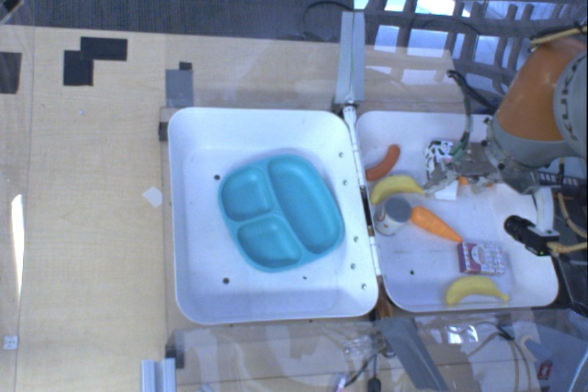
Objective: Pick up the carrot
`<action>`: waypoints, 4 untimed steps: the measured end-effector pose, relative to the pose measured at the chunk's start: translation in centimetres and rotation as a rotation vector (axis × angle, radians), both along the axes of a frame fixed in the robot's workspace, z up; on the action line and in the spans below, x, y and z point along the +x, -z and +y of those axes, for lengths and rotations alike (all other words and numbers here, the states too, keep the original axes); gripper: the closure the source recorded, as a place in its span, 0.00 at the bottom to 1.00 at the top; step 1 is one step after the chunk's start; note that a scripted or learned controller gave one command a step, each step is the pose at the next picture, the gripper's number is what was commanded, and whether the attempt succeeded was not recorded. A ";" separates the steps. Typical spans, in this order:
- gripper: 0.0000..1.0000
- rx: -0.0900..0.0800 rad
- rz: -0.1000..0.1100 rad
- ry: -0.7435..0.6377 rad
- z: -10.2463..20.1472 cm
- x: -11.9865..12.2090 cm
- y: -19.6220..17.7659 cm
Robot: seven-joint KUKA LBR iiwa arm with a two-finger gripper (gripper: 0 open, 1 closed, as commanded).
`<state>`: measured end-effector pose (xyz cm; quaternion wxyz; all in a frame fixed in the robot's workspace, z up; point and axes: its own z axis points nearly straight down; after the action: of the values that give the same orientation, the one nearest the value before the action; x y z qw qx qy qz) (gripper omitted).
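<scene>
The carrot (435,223) is orange and tapered, lying flat in the middle of the right bin (418,289), its tip pointing to the lower right. My gripper (457,170) hangs above and to the right of it, over the bin's upper part, beneath the arm's orange band (542,96). The gripper is apart from the carrot, with nothing visibly between its fingers.
Beside the carrot lie a yellow banana (397,187), a grey can (395,214), a reddish sausage (382,162), a maroon packet (482,258) and a second banana (475,291). The left bin (197,225) holds a blue divided plate (280,211).
</scene>
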<state>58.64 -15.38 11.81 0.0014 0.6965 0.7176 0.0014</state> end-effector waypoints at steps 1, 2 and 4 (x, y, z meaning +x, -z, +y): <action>0.00 -0.004 -0.007 -0.065 3.3 -0.3 2.9; 0.00 0.000 0.001 0.024 3.5 4.4 -0.4; 0.00 -0.004 -0.007 0.011 -1.4 -5.3 2.9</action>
<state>53.37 -16.83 8.89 0.0054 0.7006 0.7135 0.0027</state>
